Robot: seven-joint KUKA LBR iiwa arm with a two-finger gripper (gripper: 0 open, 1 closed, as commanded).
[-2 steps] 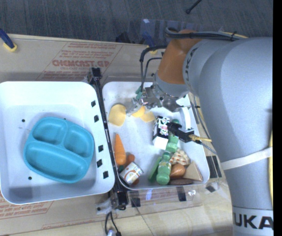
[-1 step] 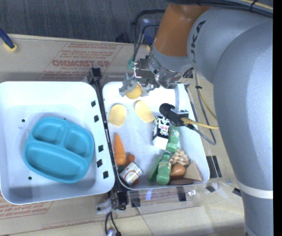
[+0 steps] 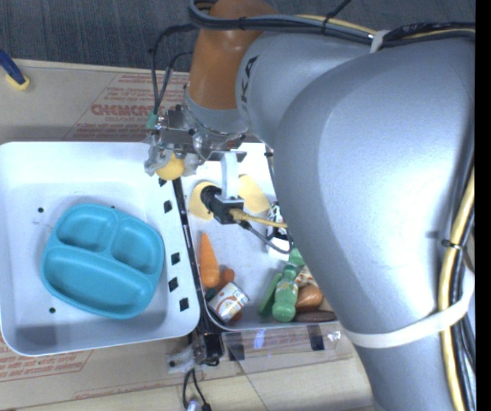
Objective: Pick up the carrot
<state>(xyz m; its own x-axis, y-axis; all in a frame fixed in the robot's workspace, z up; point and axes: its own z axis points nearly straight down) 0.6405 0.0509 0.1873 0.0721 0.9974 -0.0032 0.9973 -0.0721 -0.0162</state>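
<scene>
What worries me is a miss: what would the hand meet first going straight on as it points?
Probably the small yellow item right under the hand, by the rim between the bins, though depth is unclear. The carrot lies off that line, further down the view.

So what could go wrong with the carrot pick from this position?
The gripper sits over a yellow item near the bins' dividing wall, well up from the carrot, so it may grab the wrong thing. The carrot lies close against that wall beside a small can, leaving little room for fingers. The arm hides much of the right bin.
</scene>
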